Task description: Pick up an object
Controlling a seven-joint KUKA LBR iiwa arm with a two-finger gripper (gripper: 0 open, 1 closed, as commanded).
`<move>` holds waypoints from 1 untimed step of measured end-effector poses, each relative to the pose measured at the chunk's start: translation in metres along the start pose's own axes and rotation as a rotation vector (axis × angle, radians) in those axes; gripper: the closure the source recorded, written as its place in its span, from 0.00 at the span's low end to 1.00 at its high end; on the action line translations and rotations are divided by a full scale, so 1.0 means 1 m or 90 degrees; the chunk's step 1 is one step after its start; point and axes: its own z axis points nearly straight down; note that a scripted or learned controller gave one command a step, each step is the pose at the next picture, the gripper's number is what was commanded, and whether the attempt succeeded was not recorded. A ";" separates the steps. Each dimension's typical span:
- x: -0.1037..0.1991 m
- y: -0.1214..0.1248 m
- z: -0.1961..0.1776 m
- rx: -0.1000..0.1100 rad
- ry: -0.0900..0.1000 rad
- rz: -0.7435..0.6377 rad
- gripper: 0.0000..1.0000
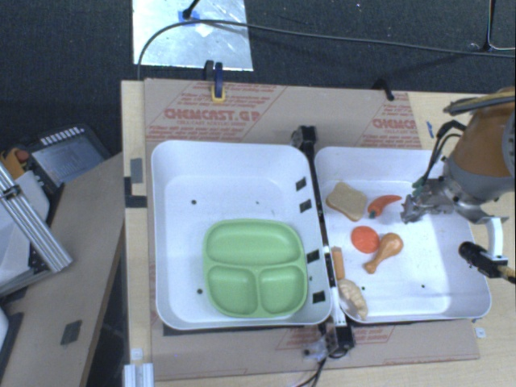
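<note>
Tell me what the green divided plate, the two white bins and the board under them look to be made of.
Green divided plate: likely moulded plastic, matte, uniform colour with soft rounded compartment edges. White bins: probably thin formed plastic, smooth with a slight sheen and rounded rims. Board: looks like paper-faced board or cardboard, tan with red printed lettering, dull finish.

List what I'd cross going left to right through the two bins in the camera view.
green divided plate → bread slice → orange-red round piece → chicken drumstick → gripper
</note>
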 end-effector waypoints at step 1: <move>0.001 0.002 -0.063 -0.001 0.000 0.000 1.00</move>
